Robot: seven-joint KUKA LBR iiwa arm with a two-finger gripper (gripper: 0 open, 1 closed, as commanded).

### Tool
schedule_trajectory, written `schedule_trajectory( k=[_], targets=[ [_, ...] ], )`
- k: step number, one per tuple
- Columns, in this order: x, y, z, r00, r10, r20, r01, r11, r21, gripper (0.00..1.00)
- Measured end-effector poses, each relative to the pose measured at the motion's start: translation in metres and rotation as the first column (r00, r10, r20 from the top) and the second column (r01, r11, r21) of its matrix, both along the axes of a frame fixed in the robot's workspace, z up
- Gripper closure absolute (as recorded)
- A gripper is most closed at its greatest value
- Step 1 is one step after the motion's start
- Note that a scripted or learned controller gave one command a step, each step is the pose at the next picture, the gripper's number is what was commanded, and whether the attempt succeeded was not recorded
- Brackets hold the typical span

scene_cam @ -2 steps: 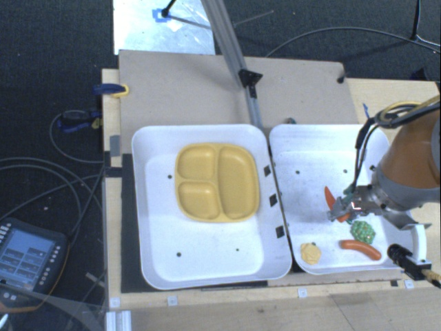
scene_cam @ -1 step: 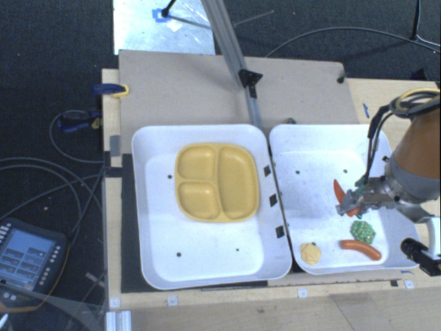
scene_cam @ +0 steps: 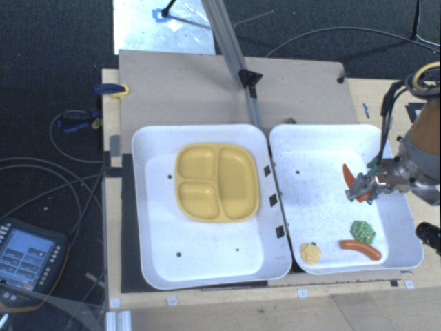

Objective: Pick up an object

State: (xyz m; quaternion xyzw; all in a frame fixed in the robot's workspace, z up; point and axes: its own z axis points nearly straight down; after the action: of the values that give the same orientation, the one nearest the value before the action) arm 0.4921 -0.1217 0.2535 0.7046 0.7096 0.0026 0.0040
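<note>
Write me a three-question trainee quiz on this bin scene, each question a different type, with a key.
1. True or false: the yellow divided plate lies in the right bin.
2. Multiple choice: which thing lies nearest the gripper? A) the red pepper B) the yellow piece C) the sausage
3. Fill in: the green broccoli sits just above the ____ in the camera view.

Key: 1 false, it lies in the left bin. 2 A. 3 sausage.
</note>
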Motion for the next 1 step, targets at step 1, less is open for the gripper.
schedule_trajectory(
  k=[1],
  targets=[
    [0.0267, 0.0401, -0.0106, 1.0, 0.003, -0.006, -0.003, 1.0, 0.002, 1.0]
  ],
)
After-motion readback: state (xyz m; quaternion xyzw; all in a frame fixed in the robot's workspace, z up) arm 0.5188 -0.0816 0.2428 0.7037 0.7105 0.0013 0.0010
